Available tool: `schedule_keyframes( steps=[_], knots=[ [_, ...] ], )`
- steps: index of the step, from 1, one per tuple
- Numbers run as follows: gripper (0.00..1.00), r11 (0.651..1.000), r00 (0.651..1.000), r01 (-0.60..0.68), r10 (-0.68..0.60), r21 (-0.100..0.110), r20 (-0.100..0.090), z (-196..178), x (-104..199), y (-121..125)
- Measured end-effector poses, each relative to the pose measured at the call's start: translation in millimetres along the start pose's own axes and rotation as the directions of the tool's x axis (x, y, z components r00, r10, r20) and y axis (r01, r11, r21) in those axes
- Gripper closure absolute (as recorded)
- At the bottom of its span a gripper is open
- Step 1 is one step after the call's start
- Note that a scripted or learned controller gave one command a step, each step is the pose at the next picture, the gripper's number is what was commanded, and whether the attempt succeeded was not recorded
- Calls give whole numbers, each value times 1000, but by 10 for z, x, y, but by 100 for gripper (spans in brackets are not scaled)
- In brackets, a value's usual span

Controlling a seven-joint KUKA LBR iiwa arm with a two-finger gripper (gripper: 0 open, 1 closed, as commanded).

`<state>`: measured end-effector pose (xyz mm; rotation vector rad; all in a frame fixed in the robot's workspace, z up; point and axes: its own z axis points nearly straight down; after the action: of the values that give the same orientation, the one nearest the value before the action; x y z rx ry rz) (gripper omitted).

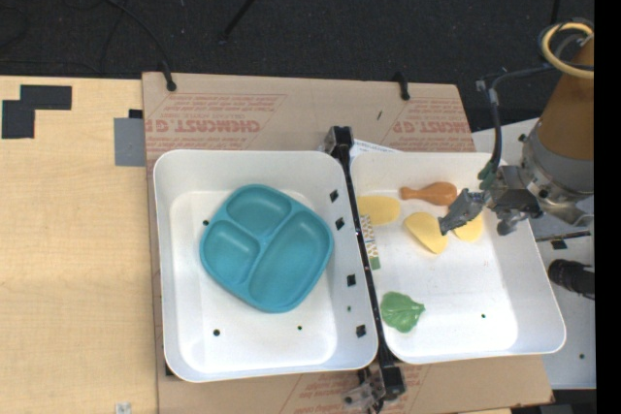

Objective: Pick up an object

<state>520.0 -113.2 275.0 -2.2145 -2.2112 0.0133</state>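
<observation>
We see the tool (478,210) low over the right bin (524,305), fingers apart and gripping nothing, yellow pieces (432,232) just beside it, orange drumstick (432,193) slightly farther, green leaf (401,311) nearer, teal plate (266,246) in the left bin (184,344).

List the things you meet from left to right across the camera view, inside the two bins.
Teal plate → green leaf → yellow piece → claw.
</observation>
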Motion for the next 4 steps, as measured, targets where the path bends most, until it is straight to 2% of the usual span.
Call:
schedule_keyframes(
  steps=[1, 3, 4],
  knots=[
    [0, 1000, 1000, 2, -2, -10, 1, -54, -1, 17],
    [0, 1000, 1000, 1, -1, -6, 0, 884, -45, -102],
    [0, 1000, 1000, 1, -1, -4, 0, 1532, -50, -104]
  ],
)
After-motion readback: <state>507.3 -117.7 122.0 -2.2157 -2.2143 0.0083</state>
